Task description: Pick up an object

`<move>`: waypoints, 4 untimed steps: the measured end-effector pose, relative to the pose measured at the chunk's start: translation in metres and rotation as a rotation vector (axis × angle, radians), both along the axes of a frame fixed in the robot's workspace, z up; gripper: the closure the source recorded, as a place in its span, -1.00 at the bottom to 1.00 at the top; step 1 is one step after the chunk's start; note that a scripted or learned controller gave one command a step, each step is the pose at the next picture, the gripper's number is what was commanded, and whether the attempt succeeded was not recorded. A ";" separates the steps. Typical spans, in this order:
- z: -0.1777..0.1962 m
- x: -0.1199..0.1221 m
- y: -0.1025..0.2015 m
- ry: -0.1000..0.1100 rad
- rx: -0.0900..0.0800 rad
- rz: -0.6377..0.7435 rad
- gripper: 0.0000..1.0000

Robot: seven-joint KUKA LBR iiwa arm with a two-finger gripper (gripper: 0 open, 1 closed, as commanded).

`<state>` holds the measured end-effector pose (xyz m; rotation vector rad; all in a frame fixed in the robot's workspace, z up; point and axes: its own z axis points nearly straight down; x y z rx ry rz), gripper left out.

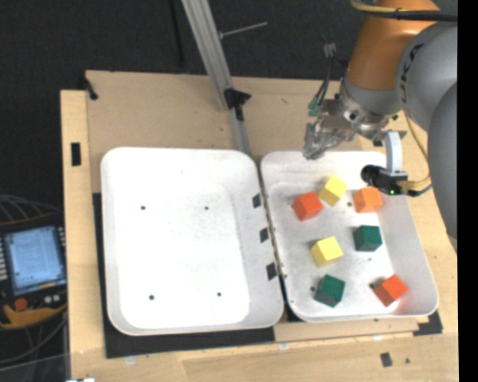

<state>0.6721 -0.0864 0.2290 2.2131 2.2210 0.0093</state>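
Observation:
The right white bin holds several small cubes: an orange one, a yellow one, another orange one, a dark green one, a yellow one, a dark green one and an orange-red one. My gripper hangs above the bin's far left corner, up and left of the yellow cube near the back. Nothing shows between its fingertips.
The left white bin lies beside the right one, with a dark hinge strip between them. A slanted metal pole rises behind the bins. A handheld pendant lies off the bench at the left.

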 end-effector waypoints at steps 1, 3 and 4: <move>0.036 0.001 -0.001 0.002 0.000 0.002 1.00; 0.030 -0.042 0.093 0.010 0.000 0.002 1.00; 0.011 -0.063 0.138 0.010 0.000 0.002 1.00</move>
